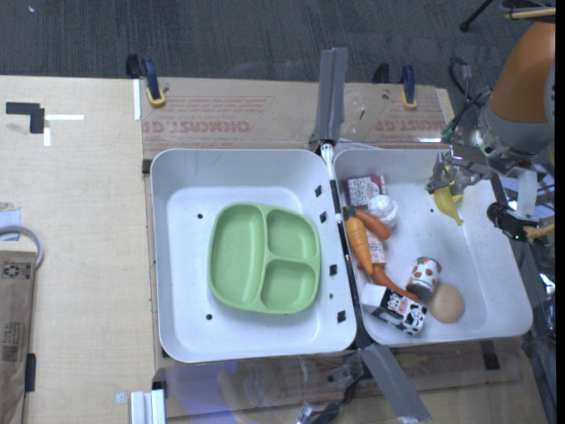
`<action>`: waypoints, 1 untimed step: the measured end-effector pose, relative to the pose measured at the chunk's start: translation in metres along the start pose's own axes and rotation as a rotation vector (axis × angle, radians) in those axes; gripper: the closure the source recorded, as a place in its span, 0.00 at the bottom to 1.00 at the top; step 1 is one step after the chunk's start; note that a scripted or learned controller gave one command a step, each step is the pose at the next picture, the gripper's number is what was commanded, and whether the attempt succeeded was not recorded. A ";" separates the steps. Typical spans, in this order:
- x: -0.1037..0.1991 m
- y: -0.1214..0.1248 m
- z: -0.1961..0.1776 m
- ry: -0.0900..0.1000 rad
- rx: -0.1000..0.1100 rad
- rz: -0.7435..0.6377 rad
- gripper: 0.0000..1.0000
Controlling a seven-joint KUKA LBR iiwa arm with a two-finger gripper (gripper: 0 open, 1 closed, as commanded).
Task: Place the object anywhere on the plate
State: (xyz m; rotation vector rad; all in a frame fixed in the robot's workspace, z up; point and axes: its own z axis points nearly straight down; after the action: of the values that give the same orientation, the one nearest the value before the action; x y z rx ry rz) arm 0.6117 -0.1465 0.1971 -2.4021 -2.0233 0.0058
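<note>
The fingers (452,182) look closed on the upper end of a small yellow banana (448,205), which hangs curved and smooth just below them over the near bin (494,263). I judge the pick done and the carry due: lift clear, then travel away from the arm across the bins' shared rim. Further out lie a glossy orange carrot (357,241), a printed tin (425,276) and a matte tan ball (448,305). Well beyond them, in the neighbouring bin (163,263), waits the green plate (263,256), rounded plastic with three compartments.
</note>
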 end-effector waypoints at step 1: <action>0.060 -0.055 0.007 0.001 0.000 -0.146 1.00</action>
State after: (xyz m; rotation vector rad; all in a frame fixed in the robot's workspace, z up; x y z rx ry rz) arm 0.5676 -0.0781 0.1902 -2.2474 -2.1917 0.0044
